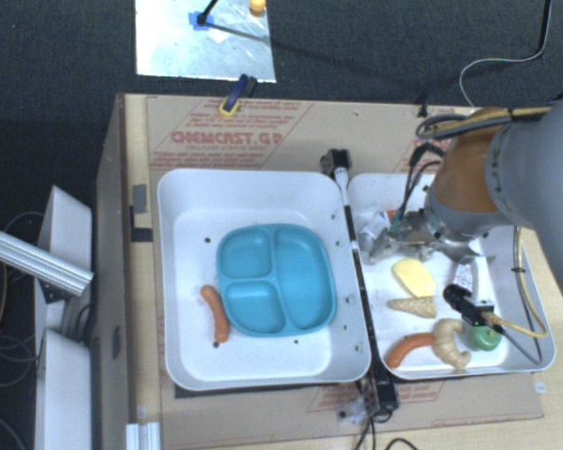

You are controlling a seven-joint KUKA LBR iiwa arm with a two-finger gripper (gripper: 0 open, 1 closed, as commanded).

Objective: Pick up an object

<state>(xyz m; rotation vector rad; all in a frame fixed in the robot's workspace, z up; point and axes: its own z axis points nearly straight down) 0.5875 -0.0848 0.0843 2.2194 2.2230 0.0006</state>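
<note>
Toy foods — a yellow cheese wedge [414, 276], a waffle cone [413, 306], a ginger root [448, 339] and a sausage [409, 348] — lie in the right bin [530, 293], while the tool [387, 240] hangs over that bin's upper left, just beside the wedge.

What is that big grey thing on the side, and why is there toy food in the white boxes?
The big grey thing is a robot arm with an orange band, reaching in from the right. The camera hangs above the bench and looks down at a slant. At the arm's end is a gripper, like a two-finger hand, low in the right bin. I can't see anything between its fingers. The robot's job is to pick something up. In that bin lie a yellow cheese-like wedge, a cone-shaped piece, a beige ginger-like lump, an orange sausage and a green piece. The left bin holds a blue divided plate and another sausage beside it.
</note>
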